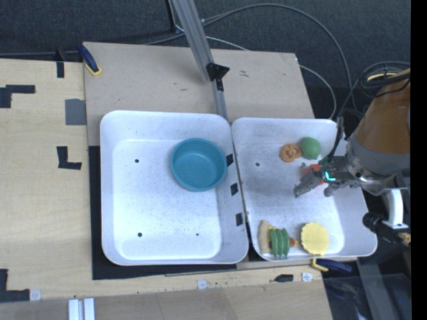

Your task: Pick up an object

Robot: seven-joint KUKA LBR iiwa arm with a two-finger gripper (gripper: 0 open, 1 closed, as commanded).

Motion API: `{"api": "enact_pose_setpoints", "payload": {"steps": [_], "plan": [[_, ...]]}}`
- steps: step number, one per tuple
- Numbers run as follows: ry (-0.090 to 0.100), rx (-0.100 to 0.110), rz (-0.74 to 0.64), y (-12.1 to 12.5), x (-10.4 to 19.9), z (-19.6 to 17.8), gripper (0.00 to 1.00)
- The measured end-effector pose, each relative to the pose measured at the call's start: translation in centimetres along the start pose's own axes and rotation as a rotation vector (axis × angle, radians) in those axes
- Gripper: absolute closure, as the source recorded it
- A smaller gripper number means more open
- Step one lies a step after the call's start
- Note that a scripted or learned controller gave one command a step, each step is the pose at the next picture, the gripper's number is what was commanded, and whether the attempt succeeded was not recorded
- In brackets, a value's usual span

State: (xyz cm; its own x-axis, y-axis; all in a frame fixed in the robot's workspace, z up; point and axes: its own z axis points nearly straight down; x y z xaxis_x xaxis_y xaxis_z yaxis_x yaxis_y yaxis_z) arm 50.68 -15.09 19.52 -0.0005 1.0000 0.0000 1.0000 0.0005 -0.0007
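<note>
arm cut off at right edge, green-and-cream toy too small to identify

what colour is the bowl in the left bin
Blue, a teal-leaning shade. The bowl shows clearly in the camera view, upright in the left bin.

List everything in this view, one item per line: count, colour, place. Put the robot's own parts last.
left bin: one, white, left half of bench
right bin: one, white, beside the left bin
bowl: one, blue, upper right of left bin
ball: one, green, top of right bin
ring-shaped piece: one, orange, just left of the ball
ridged piece: one, green, bottom of right bin
round piece: one, yellow, bottom right of right bin
arm: one, orange band, right edge
end effector: one, dark, over right bin
</note>
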Motion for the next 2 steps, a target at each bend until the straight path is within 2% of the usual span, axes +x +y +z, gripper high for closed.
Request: {"api": "enact_pose_setpoints", "payload": {"steps": [1,2], "plan": [[0.0,0.0,0.0,0.0,0.0,0.0,0.0],[0.001,0.005,0.001,-0.6,-0.9,5.1,0.0]]}}
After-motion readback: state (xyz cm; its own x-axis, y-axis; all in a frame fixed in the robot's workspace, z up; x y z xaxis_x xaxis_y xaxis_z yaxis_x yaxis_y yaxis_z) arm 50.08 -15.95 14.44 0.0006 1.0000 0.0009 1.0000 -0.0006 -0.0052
